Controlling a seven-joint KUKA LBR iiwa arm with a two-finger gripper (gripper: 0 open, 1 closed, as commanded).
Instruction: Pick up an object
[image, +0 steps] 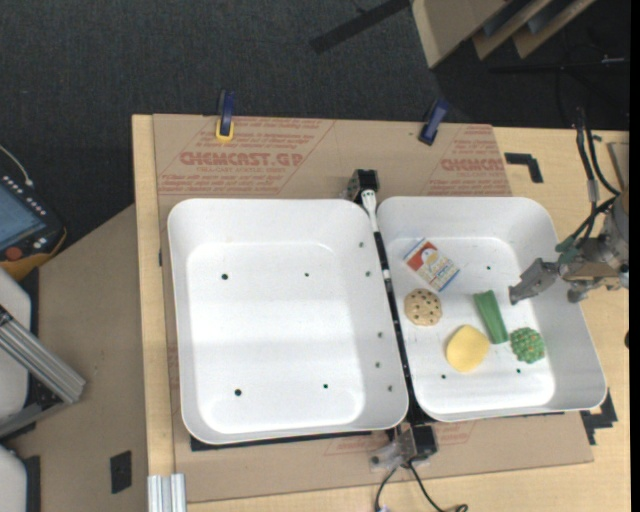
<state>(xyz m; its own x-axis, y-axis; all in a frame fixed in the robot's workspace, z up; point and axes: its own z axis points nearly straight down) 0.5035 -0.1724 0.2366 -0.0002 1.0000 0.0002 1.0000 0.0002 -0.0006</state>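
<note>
Over the right bin (470, 215), the gripper (527, 287) hangs; finger spread indiscernible.

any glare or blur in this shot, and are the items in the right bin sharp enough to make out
Camera view: sharp throughout, no motion blur; the shallow white left bin has a bright washed-out band across its floor; the shallow white right bin is evenly lit, with the round yellow object, round speckled cookie and green stalk-shaped vegetable casting faint shadows.

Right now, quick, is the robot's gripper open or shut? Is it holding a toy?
Gripper: cannot be told; nothing seen in it, above the right bin's right side.
</note>
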